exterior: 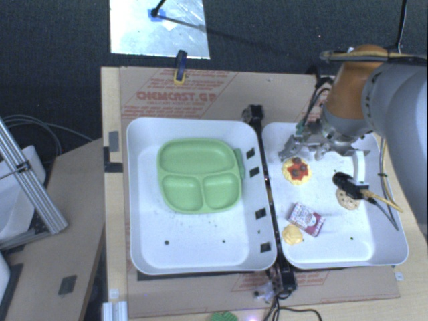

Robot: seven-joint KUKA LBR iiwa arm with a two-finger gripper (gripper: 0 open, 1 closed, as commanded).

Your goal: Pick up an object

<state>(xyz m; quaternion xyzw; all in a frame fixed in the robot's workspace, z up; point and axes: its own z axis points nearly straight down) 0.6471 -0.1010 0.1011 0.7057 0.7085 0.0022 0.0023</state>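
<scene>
Left bin (144, 246): white, shallow, smooth plastic. Holds one green tray (199, 176), rounded corners, three compartments.
Right bin (381, 246): white, same make. Holds round red-and-yellow disc (296, 171), tan speckled cookie (346, 201), red-and-white packet (306, 218), yellow lump (292, 234), possibly foam.
My gripper (302, 149): over right bin's far-left corner, just beyond disc. How wide it stands, I cannot tell; nothing seen in its grasp.
</scene>
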